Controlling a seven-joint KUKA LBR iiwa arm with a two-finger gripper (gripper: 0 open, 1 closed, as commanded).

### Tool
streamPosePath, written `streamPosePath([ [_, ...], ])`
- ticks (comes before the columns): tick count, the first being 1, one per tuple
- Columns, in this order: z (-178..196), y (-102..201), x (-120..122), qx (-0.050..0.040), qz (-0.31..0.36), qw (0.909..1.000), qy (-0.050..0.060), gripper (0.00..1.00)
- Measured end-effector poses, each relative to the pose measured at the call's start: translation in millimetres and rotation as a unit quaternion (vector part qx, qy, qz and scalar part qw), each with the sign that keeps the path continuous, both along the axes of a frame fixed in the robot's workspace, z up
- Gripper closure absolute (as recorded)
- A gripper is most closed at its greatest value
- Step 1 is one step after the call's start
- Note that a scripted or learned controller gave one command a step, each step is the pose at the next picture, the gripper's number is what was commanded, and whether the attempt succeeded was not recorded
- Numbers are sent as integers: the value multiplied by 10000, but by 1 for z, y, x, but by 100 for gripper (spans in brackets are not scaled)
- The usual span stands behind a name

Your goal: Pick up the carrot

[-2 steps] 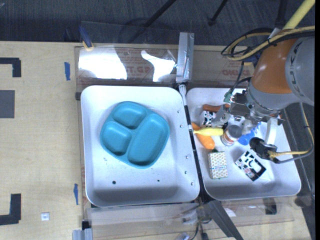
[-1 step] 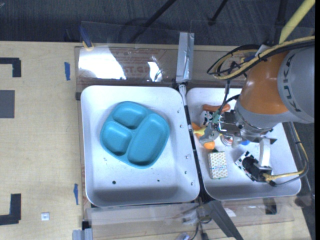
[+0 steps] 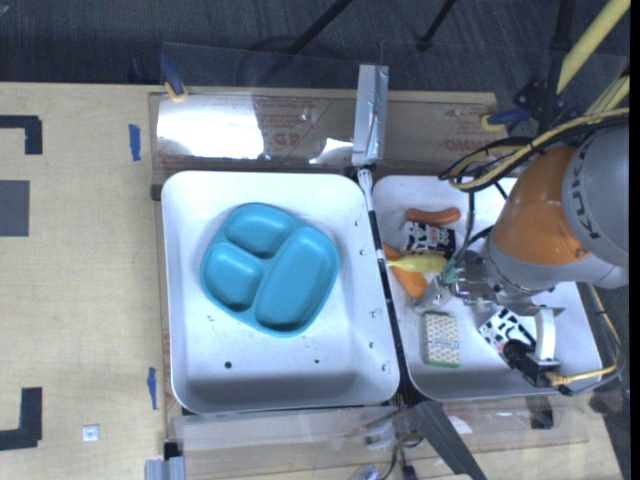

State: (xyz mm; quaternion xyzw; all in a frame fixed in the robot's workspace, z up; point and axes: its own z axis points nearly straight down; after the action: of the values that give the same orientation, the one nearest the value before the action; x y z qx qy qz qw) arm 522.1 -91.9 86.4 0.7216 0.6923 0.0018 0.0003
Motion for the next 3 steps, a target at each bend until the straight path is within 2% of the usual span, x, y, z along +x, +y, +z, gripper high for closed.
streamPosePath([
  [1, 53, -21, -6, -7, -449, 9990, 39, 0],
  [2, 95, 42, 2, -12, 453, 9990, 28, 0],
  [3, 95, 26, -5, -4, 647, 9979, 45, 0],
])
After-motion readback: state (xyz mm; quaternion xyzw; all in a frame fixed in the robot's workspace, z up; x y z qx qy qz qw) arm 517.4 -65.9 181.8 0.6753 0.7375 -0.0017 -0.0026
